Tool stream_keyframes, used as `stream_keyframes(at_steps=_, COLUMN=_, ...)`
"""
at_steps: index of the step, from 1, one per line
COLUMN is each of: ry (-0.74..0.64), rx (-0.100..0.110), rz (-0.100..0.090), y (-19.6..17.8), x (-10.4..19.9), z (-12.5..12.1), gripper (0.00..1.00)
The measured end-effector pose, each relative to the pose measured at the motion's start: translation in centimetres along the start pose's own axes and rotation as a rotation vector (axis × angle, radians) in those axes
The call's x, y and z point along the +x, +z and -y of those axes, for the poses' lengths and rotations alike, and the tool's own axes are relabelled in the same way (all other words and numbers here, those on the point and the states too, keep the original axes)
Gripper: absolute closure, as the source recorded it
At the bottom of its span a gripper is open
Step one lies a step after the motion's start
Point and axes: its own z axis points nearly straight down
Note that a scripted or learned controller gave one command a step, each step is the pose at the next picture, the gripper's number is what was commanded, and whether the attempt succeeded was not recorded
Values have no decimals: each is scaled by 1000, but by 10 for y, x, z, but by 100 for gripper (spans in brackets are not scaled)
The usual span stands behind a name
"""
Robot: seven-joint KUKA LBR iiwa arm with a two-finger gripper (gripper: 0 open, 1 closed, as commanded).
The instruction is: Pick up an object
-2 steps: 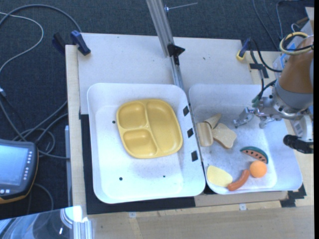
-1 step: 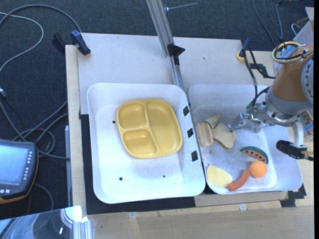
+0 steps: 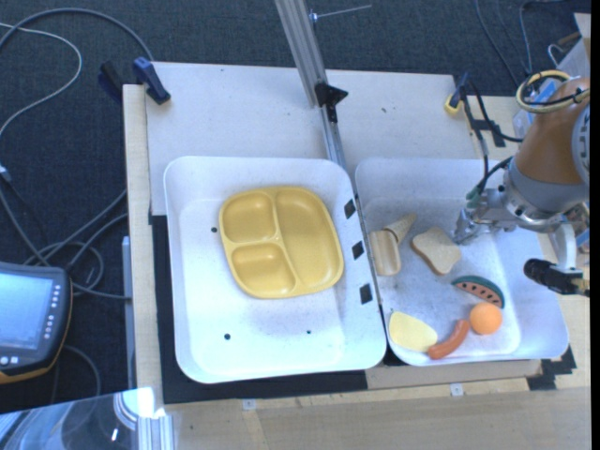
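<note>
Pincer point(image 3: 469, 221) first: mine hangs low over the far part of the right bin point(image 3: 548, 340), and I cannot tell from this slant whether it is released or clenched. Nothing shows in its grip, so I judge the picking not yet done; the whole lift is left. Just near of it lies a slice of toast point(image 3: 436, 250), the closest thing to take. Left of that sit a tan wedge point(image 3: 399, 227) and a bread roll point(image 3: 384, 252) against the wall between the bins. Nearer the front lie a watermelon slice point(image 3: 480, 291), an orange ball point(image 3: 485, 319), a sausage point(image 3: 449, 340) touching the ball, and a yellow disc point(image 3: 411, 330). The left bin point(image 3: 202, 345) holds a yellow divided plate point(image 3: 279, 241). Both bins rest on a white bench point(image 3: 234, 111), clamps at its far corners, a metal post rising between them. Beyond is dark carpet point(image 3: 66, 111) with cables, and a handheld screen point(image 3: 33, 319) at left.
</note>
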Motion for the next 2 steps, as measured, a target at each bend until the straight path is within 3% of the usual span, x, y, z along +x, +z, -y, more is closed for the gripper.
stream_keyframes(at_steps=2, ry=0, rx=-4, rz=3, y=-103, x=5, z=1, gripper=100)
